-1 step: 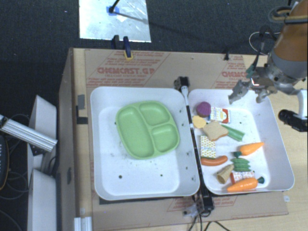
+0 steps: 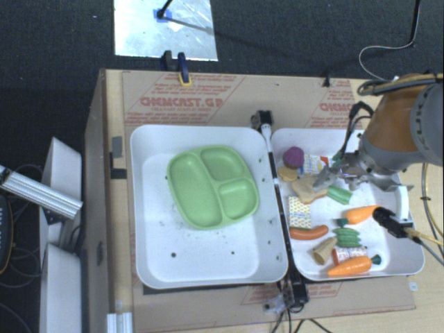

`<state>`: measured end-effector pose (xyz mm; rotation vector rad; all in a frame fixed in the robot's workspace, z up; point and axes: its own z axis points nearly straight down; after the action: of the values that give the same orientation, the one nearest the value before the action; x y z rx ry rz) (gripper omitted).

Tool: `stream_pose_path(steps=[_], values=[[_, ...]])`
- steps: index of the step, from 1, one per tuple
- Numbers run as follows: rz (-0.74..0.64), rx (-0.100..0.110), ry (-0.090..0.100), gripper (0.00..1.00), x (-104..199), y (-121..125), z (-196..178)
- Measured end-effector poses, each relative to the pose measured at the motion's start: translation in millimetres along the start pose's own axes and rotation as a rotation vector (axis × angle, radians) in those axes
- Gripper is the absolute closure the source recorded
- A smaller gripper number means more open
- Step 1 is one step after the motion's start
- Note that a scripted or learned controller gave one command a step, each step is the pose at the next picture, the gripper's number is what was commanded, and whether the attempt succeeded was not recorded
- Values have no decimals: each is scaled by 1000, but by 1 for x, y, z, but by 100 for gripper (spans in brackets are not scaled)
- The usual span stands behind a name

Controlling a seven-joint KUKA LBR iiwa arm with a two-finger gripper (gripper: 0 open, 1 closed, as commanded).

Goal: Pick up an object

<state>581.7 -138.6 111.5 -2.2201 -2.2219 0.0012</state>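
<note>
you see the bench (image 2: pixel 208 92) filling the middle of the frame, its brown printed board running under two white bins. the left bin (image 2: pixel 156 255) sits centre frame and carries a pale green divided plate (image 2: pixel 211 186), tilted a little, with three compartments. the right bin (image 2: pixel 406 255) lies at the right of the frame, touching the left one along a shared edge. the arm (image 2: pixel 399 127), grey with its orange band, comes in from the right edge and hangs over the upper part of the right bin. its gripper (image 2: pixel 329 177) points toward the left, low over a tan slice-shaped piece (image 2: pixel 305 188) and just beside a green block (image 2: pixel 339 195); you cannot tell whether the fingers are apart or together, and nothing is visibly between them. the things to pick all lie in the right bin: a purple ball (image 2: pixel 293 156) near its upper left corner, a checkered card (image 2: pixel 300 211) below the tan piece, a red sausage (image 2: pixel 309 232), an orange carrot (image 2: pixel 361 214) at mid right, a second carrot (image 2: pixel 349 266) along the bottom edge, and a green pod (image 2: pixel 347 237) between them.
</note>
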Motion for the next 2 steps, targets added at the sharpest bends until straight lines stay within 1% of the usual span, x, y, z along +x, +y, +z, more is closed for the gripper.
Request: stream_pose_path(steps=[1, 2], values=[[-4, -18, -2, 0, -10, 92, 20], [-4, -17, -2, 0, 34, 91, 20]])
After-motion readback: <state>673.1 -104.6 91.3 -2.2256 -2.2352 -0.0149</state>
